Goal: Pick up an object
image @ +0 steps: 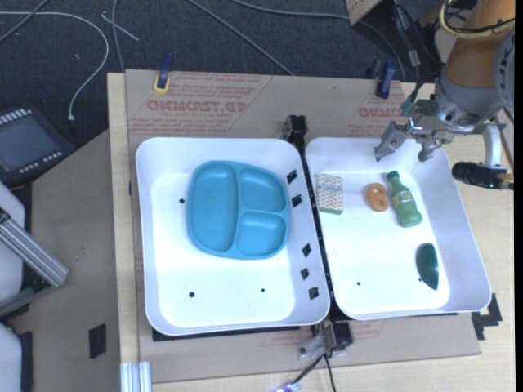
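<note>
My gripper hangs over the far edge of the right bin, fingers spread open with nothing between them. Below it in that bin lie a green bottle, an orange round piece, a small patterned sponge-like block and a dark teal oval object. The green bottle lies closest to the gripper, a short way toward the near side.
A blue divided plate rests in the left bin. Black clips line the seam between the bins. Cables run across the dark floor at the back, and a cardboard sheet lies under both bins.
</note>
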You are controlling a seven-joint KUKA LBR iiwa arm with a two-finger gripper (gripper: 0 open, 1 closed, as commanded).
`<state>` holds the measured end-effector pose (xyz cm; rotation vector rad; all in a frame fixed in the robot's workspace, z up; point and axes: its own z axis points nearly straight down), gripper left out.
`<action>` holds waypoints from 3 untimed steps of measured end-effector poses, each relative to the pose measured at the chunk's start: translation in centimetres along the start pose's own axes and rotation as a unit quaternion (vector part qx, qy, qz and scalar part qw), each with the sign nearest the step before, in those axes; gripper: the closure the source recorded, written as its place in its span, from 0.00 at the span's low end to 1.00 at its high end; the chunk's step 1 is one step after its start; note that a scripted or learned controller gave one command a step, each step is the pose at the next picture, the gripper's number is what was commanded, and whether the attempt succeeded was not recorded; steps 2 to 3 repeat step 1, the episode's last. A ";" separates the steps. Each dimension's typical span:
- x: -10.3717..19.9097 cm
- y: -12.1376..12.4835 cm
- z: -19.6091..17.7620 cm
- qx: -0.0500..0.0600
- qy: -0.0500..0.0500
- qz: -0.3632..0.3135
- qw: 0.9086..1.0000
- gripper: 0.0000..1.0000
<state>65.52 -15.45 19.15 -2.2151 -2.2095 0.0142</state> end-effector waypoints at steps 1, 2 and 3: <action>0.0 0.3 -0.9 -0.008 -0.001 -0.001 1.000 0.00; 0.0 0.3 -0.9 -0.008 -0.001 -0.001 1.000 0.00; 0.0 0.3 -0.9 -0.008 -0.001 -0.001 1.000 0.00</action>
